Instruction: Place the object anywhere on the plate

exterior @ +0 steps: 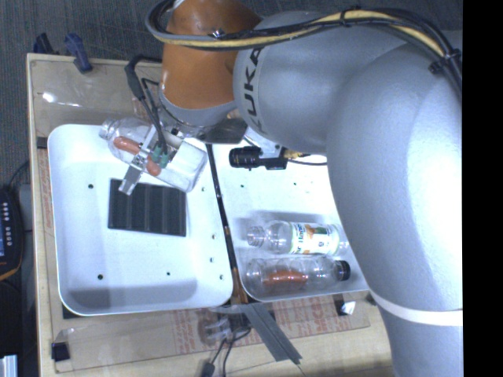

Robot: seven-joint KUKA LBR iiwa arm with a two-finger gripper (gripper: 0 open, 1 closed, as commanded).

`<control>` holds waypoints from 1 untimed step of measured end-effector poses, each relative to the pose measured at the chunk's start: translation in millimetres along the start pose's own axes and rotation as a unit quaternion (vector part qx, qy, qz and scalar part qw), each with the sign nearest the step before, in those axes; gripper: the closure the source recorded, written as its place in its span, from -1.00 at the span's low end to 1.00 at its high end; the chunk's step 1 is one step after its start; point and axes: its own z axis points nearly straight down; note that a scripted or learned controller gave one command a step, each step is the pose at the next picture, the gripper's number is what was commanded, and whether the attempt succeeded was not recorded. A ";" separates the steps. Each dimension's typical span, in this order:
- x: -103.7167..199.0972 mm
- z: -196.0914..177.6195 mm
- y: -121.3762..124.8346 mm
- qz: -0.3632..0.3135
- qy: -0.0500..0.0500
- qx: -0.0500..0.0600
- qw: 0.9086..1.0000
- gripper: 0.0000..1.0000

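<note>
Gripper over left bin, fingers closed on a clear bottle (orange bits inside), held above the black plate's top edge, not resting on it. Right bin has two more bottles side by side.

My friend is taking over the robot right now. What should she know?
Gripper: over the left bin, at the top edge of the dark plate; a clear bottle sits at its fingers, but a firm hold is unclear.
Right bin: two more clear bottles lie side by side.
Done: the bottle is brought up to the plate.
Left: set it fully on the plate and let go.
</note>
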 end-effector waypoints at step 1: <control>-13.1 119.8 32.4 -0.006 0.000 0.000 1.000 -1.00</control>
